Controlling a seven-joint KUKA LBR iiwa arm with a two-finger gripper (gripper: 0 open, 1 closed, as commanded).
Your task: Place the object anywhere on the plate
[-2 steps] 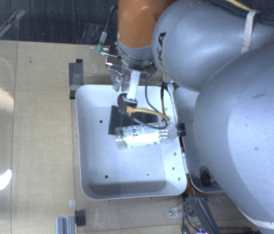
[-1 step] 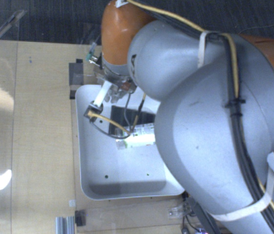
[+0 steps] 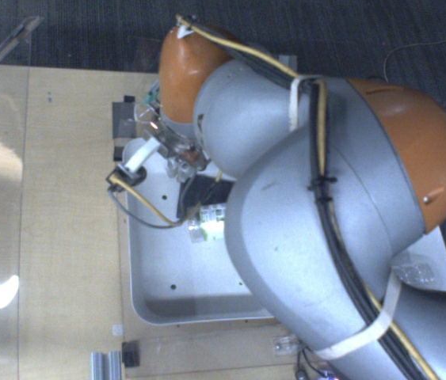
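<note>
White-green object (image 3: 208,222) lies just beside dark fingers (image 3: 195,192).

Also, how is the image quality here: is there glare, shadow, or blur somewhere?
In the camera view, bright glare patches lie on the wooden bench at the left; the grey arm sits close to the lens and looks soft and oversized, hiding much of the white bin; the arm casts a shadow along the bin's floor near its lower wall; the gripper area is dim and slightly blurred.
</note>
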